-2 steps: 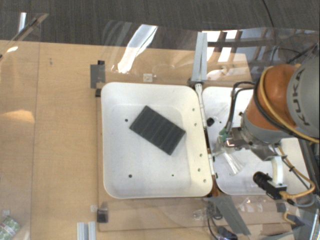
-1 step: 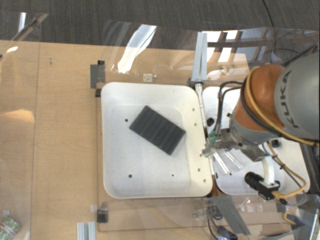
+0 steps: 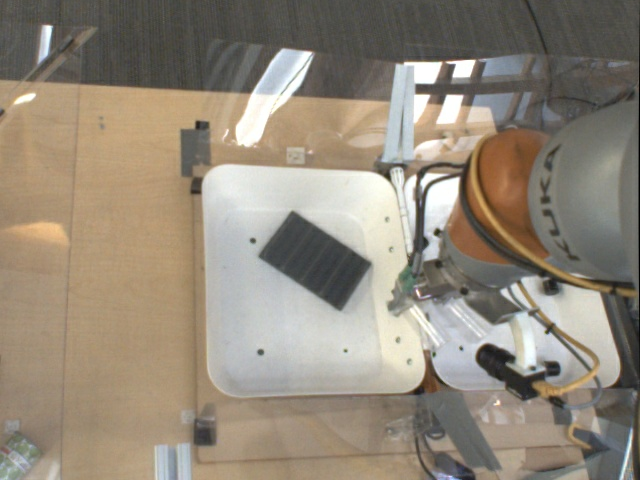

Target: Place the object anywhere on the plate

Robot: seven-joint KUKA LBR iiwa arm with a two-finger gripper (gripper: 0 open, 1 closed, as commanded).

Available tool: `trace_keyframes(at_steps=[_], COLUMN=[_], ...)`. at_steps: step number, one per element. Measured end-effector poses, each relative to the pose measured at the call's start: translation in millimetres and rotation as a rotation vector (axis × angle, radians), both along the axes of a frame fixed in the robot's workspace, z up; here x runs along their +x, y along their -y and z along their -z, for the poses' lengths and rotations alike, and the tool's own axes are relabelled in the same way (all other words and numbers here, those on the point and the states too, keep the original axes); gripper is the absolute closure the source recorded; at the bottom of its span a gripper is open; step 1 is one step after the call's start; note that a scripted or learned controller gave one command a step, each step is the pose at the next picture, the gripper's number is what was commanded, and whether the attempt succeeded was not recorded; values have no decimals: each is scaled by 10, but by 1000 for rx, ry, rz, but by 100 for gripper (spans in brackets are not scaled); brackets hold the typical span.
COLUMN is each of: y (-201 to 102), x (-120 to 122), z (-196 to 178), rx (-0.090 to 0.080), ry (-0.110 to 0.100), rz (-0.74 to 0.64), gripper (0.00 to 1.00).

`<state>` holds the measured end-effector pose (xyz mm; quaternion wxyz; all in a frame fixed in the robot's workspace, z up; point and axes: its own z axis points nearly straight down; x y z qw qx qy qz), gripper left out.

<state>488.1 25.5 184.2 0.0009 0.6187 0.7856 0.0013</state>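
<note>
A dark grey ribbed rectangular plate [image 3: 315,260] lies at a slant in the middle of the left white bin [image 3: 230,348]. My gripper [image 3: 428,306] hangs over the seam between the two bins, just right of the plate, under the orange band of the arm [image 3: 500,203]. A small green thing [image 3: 405,284] shows at the gripper's left side, by the left bin's right rim. Whether it sits between the fingers is too unclear to tell. The arm hides most of the right bin [image 3: 570,363].
The wooden bench [image 3: 100,268] stretches to the left of the bins. Black clamps [image 3: 195,150] stand at the left bin's corners. A black and white fitting with a yellow cable [image 3: 515,368] hangs over the right bin's front.
</note>
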Motion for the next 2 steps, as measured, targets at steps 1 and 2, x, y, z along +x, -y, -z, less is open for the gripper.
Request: trace_keyframes(at_steps=[1,2], y=[3,-2], x=[1,24], z=[-1,-108], rx=[0,1], ry=[0,5], rz=[0,-2], gripper=[0,100])
